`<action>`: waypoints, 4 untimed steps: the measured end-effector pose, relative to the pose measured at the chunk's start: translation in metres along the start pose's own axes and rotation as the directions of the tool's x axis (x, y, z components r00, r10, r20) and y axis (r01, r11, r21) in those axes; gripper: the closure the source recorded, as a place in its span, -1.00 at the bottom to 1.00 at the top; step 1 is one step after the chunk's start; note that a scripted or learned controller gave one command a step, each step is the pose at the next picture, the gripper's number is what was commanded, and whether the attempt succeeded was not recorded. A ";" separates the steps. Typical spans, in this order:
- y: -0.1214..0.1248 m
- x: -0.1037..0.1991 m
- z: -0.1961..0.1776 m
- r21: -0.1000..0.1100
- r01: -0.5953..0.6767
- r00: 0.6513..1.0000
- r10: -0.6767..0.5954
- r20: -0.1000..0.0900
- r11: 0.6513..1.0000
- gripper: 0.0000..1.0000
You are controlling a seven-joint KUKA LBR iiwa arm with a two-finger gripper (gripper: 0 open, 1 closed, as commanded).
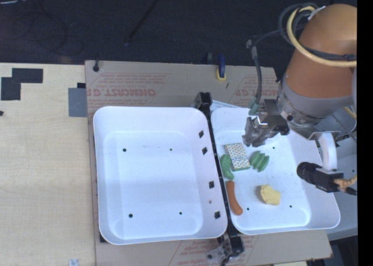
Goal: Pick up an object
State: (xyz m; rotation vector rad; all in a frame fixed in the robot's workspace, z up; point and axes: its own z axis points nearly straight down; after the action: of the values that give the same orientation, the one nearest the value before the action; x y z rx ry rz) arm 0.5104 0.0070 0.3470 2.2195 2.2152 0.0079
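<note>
My gripper hangs over the right bin, near its back left part, just above and behind a checkered pale block. To the right of the block lies a green ridged piece, and another green piece lies at the block's left. An orange-red sausage shape rests near the bin's left wall. A yellow chunk sits toward the front middle. Nothing shows between the gripper's fingers.
The left bin stands beside the right one, with a black divider strip between them. A cardboard sheet lies under both bins. The arm's orange body looms over the right bin's back right corner.
</note>
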 end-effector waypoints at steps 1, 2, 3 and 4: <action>-0.001 0.002 -0.004 0.014 0.007 1.000 -0.007 0.001 1.000 1.00; -0.001 0.002 -0.013 0.017 0.011 1.000 -0.011 0.001 1.000 1.00; 0.000 0.003 -0.022 0.020 0.020 1.000 -0.020 0.002 1.000 1.00; 0.000 0.004 -0.031 0.023 0.029 1.000 -0.030 0.003 0.999 1.00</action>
State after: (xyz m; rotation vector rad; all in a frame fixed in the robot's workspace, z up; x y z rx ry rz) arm 0.5101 0.0110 0.3777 2.1963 2.2576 -0.0212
